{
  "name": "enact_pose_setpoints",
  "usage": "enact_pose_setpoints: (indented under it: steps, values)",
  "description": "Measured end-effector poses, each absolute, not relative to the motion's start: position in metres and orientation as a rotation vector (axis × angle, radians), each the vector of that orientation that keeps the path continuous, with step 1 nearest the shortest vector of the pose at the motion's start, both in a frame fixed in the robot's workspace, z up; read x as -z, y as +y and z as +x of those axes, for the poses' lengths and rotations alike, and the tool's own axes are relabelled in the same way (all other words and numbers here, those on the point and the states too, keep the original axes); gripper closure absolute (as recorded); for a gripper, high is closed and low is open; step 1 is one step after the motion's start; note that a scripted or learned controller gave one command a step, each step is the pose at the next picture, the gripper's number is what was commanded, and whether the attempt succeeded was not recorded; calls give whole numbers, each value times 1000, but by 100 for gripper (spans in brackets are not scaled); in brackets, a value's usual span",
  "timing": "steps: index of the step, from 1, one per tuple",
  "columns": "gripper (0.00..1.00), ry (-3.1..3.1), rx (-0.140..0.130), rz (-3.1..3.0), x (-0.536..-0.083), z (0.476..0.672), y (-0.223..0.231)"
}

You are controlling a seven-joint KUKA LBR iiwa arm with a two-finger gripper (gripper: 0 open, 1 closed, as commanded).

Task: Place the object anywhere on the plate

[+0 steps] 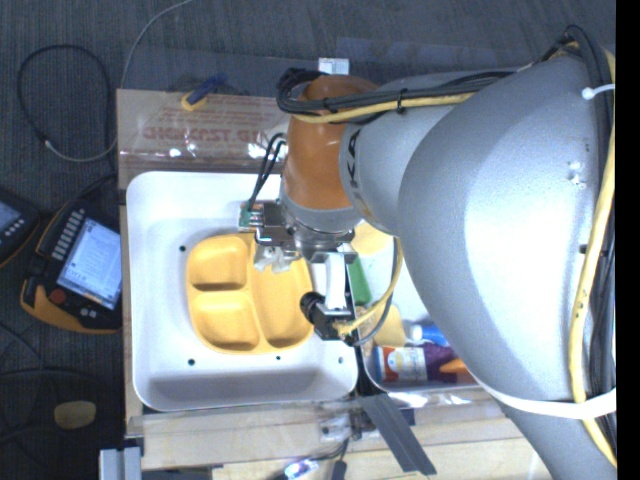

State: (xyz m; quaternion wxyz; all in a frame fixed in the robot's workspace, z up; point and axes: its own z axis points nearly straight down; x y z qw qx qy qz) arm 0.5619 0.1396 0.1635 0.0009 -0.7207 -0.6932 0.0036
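While the gripper [281, 257] hovers over the plate [225, 313] in the left bin [150, 268], I can't tell if the jaws are apart or clamped on the object, so I can't place it and the drop looks undone.

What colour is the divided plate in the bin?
Yellow. The plate shows best in the camera view.

A teach pendant [75, 268] lies on carpet [60, 48] beside the white bin [160, 368].

Plate [228, 303] yellow; bin [160, 223] white; arm [500, 218] grey, orange band [315, 163].
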Motion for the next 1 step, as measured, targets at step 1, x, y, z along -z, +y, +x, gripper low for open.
enact_pose_setpoints:
  steps: [1]
  values:
    - [0,-2176,-11,-2262,-163,562,140]
